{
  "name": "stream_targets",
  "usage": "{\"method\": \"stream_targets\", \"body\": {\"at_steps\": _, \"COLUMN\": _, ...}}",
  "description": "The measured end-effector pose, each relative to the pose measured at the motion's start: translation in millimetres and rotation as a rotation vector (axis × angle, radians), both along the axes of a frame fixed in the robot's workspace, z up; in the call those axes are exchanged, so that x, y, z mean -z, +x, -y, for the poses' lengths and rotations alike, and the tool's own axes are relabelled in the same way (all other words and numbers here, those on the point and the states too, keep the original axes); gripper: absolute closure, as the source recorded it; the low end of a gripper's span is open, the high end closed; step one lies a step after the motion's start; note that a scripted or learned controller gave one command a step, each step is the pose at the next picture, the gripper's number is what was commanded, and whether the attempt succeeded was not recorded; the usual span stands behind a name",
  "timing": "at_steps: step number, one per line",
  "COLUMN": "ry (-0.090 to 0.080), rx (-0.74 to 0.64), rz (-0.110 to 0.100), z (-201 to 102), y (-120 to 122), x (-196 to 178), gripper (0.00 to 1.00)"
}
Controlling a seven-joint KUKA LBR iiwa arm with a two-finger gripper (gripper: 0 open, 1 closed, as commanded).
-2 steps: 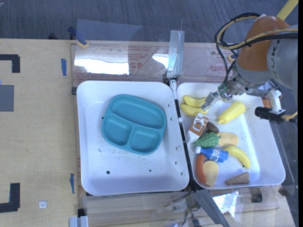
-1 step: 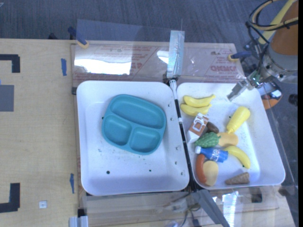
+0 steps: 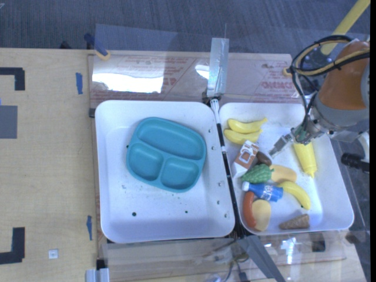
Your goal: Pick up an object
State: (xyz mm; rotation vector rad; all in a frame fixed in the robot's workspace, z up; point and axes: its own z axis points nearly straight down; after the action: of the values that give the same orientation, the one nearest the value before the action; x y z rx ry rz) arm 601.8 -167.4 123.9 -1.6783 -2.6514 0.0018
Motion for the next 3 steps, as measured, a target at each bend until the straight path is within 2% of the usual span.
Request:
{"method": "stream_targets", "body": {"at_steps": 1, "ry": 0.018, "rx": 0.09, "rz": 0.048, "z": 13, "y": -11, "x": 15, "gripper": 0.0}}
{"method": "stream_targets", "body": {"at_steps": 2, "ry": 0.019, "rx": 0.106, "rz": 0.064, "z": 13, "y": -41, "x": 15, "gripper": 0.0}}
{"method": "stream_targets", "body": {"at_steps": 3, "ry": -0.004, "rx": -0.018, "rz": 0.013, "z": 52, "y": -36, "x": -32, "gripper": 0.0}}
